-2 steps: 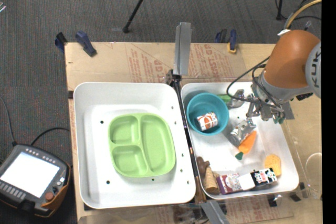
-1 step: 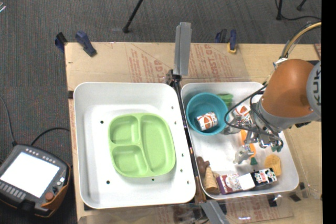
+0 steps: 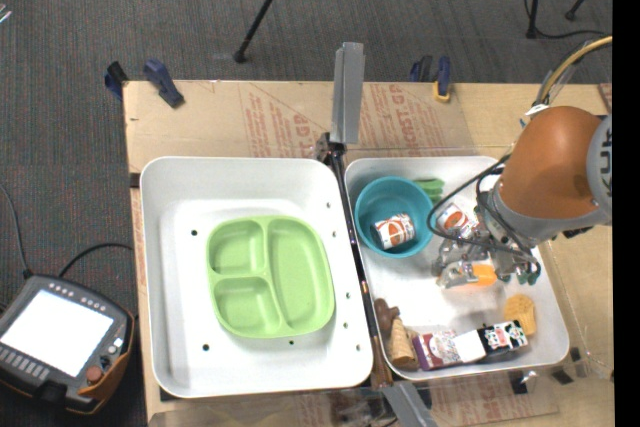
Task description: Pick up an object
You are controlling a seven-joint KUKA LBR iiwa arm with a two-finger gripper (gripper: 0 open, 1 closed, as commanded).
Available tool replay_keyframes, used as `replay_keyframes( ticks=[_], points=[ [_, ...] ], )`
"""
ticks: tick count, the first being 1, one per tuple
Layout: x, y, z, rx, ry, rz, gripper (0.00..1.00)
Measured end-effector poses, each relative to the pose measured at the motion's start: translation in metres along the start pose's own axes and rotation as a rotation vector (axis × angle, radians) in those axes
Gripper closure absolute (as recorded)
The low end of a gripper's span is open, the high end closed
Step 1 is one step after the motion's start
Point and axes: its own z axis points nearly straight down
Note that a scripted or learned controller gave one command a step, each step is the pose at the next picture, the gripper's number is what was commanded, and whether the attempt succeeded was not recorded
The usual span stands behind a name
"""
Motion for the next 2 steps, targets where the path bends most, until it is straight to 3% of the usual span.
replay_keyframes(
  ticks=[1,2],
  points=[
    [0.025,0.081,-0.106,0.001,-0.009,0.105,1.0],
    [0.067,0.041,0.011,0.0,0.005,-0.258,1.0]
  ],
)
